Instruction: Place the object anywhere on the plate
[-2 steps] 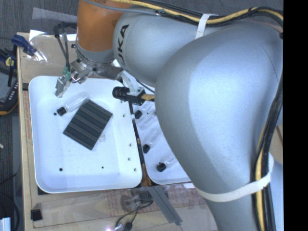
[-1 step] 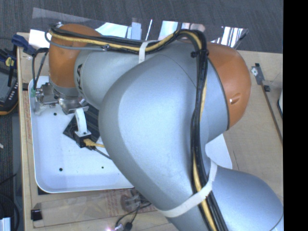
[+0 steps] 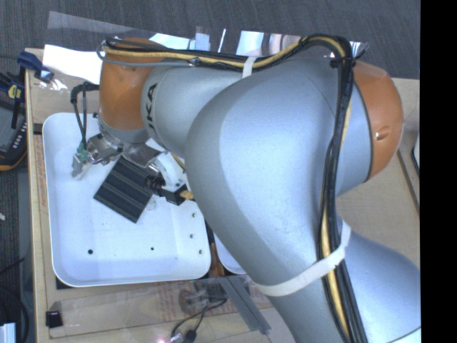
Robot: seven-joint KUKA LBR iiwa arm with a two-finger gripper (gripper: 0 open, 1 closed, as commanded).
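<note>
Partial black lettering "KA" stands on the grey arm [image 3: 285, 177].

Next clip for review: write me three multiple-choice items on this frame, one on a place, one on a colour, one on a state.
1. Over which bin is the wrist end of the arm?
A. left bin
B. right bin
C. neither

2. What colour is the band above the wrist?
A. blue
B. orange
C. green

3. How does the arm stand relative to the right bin?
A. clear of it
B. covers most of it
C. lies under it

Key: 1 A, the wrist hangs above the left bin. 2 B, the orange band shows. 3 B, the grey arm hides most of the right bin.
</note>
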